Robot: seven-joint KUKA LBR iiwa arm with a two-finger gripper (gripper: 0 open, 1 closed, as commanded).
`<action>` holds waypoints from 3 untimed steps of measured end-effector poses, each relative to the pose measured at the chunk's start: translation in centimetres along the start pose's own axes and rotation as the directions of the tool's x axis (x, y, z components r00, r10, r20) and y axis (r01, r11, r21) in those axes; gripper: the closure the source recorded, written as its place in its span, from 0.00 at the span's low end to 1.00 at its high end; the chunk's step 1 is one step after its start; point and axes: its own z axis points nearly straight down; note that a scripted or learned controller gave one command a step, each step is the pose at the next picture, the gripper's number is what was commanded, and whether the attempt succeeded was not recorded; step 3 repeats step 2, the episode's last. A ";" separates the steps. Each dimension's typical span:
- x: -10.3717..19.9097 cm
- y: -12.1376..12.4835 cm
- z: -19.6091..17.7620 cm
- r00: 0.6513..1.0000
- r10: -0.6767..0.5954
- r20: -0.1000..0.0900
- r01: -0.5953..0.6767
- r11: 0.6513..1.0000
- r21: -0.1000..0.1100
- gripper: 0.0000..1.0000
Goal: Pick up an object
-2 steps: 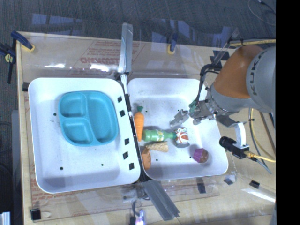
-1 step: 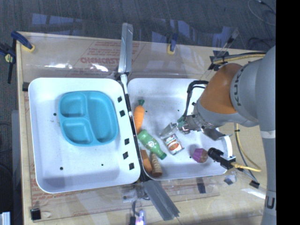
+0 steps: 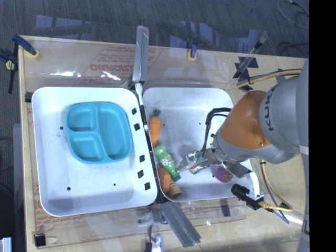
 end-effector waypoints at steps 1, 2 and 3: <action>0.1 0.1 -0.8 1.000 -0.007 -0.005 0.007 1.000 0.002 1.00; 4.4 5.2 -11.7 0.974 0.226 -0.007 -0.226 0.974 0.006 1.00; 4.4 5.2 -11.7 0.974 0.226 -0.007 -0.226 0.974 0.006 1.00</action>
